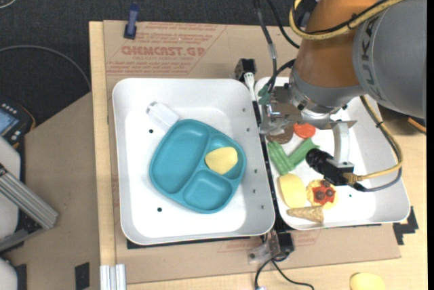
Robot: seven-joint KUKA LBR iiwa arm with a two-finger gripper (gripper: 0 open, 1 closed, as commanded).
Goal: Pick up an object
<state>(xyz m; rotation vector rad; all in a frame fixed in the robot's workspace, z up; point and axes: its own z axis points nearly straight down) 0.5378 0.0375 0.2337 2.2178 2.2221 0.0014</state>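
Board (169, 45) under bins reads "CHEMCAST G P", upper centre. Arm (346, 38) comes in upper right, wrist bent down over right bin (390, 211); pincer (281, 125) at its upper-left corner, grip state can't tell. Toy food (305, 190) lies lower in that bin.

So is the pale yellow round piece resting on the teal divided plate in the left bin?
Touching. The camera view shows the pale yellow round piece lying inside the right-hand compartment of the teal divided plate, with no gap showing beneath it.

Teal divided plate (188, 172) in left bin (129, 167), yellow piece (221, 160) on it
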